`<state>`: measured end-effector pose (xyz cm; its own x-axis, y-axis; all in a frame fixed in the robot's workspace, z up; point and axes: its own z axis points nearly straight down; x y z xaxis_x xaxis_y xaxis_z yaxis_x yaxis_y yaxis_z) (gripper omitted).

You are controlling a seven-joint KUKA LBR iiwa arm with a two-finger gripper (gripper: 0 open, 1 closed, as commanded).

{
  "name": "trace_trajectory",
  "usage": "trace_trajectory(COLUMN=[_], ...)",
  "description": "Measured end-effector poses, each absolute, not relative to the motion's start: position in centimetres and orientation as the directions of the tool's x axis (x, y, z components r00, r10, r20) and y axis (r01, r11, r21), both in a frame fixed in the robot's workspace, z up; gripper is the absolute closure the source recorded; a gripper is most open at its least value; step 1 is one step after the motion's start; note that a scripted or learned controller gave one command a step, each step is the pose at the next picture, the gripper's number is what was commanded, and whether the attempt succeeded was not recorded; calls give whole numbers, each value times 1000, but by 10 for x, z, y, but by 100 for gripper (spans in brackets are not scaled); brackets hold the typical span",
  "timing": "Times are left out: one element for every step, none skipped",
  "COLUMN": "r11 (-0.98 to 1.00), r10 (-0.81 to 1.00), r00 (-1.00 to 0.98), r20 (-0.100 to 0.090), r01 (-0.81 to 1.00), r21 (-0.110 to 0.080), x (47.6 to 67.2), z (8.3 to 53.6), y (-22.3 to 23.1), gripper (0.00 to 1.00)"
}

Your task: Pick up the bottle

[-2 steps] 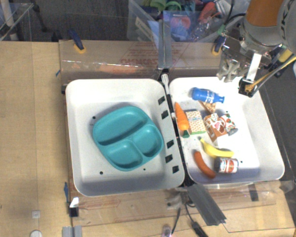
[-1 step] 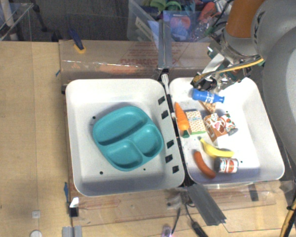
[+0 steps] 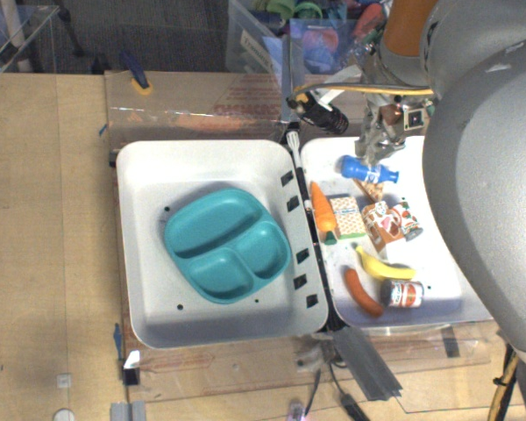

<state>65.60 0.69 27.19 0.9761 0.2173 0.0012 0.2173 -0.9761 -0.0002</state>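
A small blue bottle point(image 3: 366, 171) lies on its side near the far end of the right bin point(image 3: 438, 301). My gripper point(image 3: 379, 145) hangs just above it, fingers pointing down toward the bottle's right half. The view is too small to show how the fingers stand or whether they touch the bottle. The grey arm with its orange band covers the bin's right side.
The right bin also holds a carrot point(image 3: 322, 210), a green carton point(image 3: 347, 217), a brown-and-white box point(image 3: 386, 224), a banana point(image 3: 385, 267), a sausage point(image 3: 362, 291) and a can point(image 3: 404, 294). In the left bin point(image 3: 149, 160) lies a teal divided plate point(image 3: 225, 245). A crate of toys point(image 3: 307, 11) stands behind.
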Motion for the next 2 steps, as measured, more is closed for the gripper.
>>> trace_trajectory(r11=[-980,-980], r10=[199,201], r00=[980,980], r20=[-6,0], r01=[199,201], r21=[-3,-1], x=[630,655], z=[271,253], y=[-74,-1], gripper=[100,100])
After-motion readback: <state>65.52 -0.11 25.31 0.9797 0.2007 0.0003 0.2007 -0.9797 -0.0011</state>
